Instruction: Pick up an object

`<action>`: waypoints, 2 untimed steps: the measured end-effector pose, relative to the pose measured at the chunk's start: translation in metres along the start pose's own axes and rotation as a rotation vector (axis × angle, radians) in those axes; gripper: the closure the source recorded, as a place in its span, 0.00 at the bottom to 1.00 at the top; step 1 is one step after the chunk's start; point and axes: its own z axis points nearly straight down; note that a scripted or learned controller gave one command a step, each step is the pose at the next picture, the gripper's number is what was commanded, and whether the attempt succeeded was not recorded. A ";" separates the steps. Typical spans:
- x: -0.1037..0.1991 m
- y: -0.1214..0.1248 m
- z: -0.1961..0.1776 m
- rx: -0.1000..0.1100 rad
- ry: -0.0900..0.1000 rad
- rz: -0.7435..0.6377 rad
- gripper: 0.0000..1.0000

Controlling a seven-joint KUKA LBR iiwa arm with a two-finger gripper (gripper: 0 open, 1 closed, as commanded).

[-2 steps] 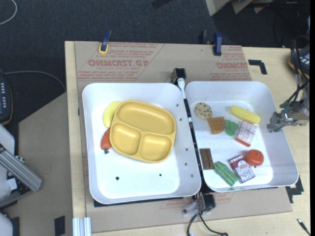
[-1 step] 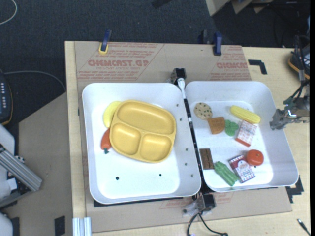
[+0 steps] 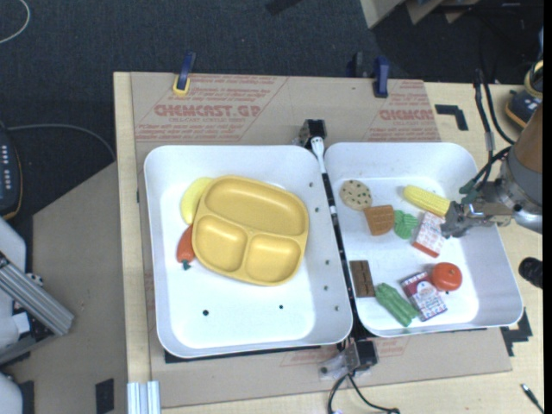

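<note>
Grey gripper (image 3: 454,220) hangs over the carton (image 3: 428,233) beside the corn (image 3: 426,199); whether it holds anything, I cannot tell. Crowded toys could spoil a grasp.

The bench sheet (image 3: 259,102) reads "CHEMCAST GP" in red.

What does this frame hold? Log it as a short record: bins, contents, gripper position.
left bin: yellow divided tray, a yellow item and a red-orange item partly under its left edge
right bin: cookie, corn cob, brown block, chocolate bar, green vegetable, tomato, two small packets
gripper: over the right bin, beside the corn cob
jaws: state unclear
</note>
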 end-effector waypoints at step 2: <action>0.076 -0.016 -0.007 0.000 -0.002 0.003 1.00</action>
